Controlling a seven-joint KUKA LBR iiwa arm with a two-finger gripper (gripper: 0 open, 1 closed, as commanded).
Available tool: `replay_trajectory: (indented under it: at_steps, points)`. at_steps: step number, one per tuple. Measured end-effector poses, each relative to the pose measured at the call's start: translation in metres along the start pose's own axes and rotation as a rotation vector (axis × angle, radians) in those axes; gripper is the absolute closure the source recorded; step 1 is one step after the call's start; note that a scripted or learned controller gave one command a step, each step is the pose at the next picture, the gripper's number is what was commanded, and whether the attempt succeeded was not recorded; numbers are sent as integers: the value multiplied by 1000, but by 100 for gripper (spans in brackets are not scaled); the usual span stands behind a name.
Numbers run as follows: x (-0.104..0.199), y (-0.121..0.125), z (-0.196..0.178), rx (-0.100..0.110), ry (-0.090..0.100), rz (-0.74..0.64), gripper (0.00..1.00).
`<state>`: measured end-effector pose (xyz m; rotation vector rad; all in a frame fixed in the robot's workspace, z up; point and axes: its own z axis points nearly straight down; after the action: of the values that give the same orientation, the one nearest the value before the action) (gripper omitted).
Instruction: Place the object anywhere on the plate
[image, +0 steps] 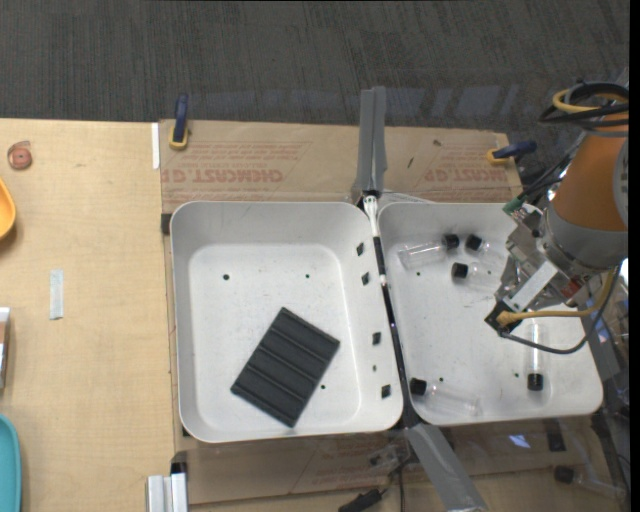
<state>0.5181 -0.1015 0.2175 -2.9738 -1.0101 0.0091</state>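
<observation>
Dark grey carpet runs along the far side, and below it a light wooden surface (90, 300) carries a brown cardboard sheet (300, 165) clipped down with blue-and-yellow clamps (180, 125). Two shallow white bins sit on it side by side, touching along a middle seam. Hand (497, 318) hangs over the right bin (450, 330), near that bin's right half, on the grey arm (590, 190) with its orange band reaching in from the right; a yellow cable loops off the wrist. Cannot tell whether its fingers are apart or together, too small and dark, and nothing visible between them. Small black pieces (460, 245) lie scattered in the right bin: a few just beyond the hand toward the far wall, one on the near side below the hand, one further left near the seam. Black ribbed rectangular plate (286, 366) lies flat and turned on a diagonal in the left bin (200, 300), well apart from the hand, off to its left and slightly nearer the camera. Which black piece is the task object is unclear.
</observation>
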Motion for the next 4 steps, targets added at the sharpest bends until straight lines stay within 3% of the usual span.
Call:
replay_trajectory:
  at_steps: [1, 2, 3, 4]
  points:
    - [121, -33, -33, -2, 0, -102, 100]
    - [114, -149, -106, -2, 0, -174, 100]
    - [176, -210, -54, -1, -2, -722, 100]
    - [137, -141, -31, -1, -1, -998, 100]
